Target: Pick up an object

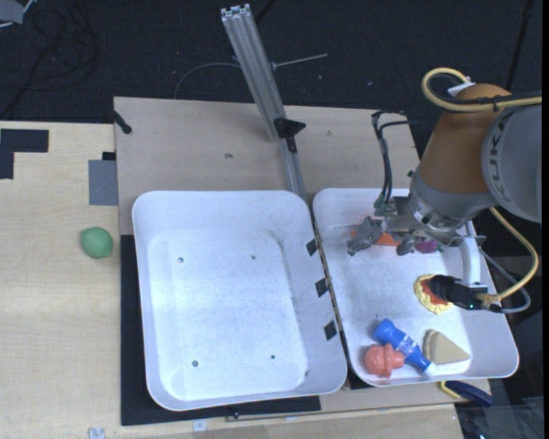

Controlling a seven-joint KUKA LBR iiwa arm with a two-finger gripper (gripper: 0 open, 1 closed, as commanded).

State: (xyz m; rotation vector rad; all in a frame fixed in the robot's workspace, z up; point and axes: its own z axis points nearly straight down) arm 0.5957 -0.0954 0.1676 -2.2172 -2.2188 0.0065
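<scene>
Over the right bin [352, 337], toward its twelve o'clock end, the gripper [391, 236] hangs low from the grey arm with its orange band [457, 149]; whether it is open or closed cannot be told. Toward five o'clock lie a blue object [403, 341], a pink lump [381, 360] touching it, and a tan wedge [446, 347]. A yellow-red item [430, 293] sits at three o'clock. A green ball [97, 242] rests on the bench at nine o'clock of the left bin [224, 309].

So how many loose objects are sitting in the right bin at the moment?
4 visible: a yellow-and-red piece near the right wall, a blue cylinder, a pink-red lump touching it, and a tan wedge at the near edge. The arm may hide more.
</scene>
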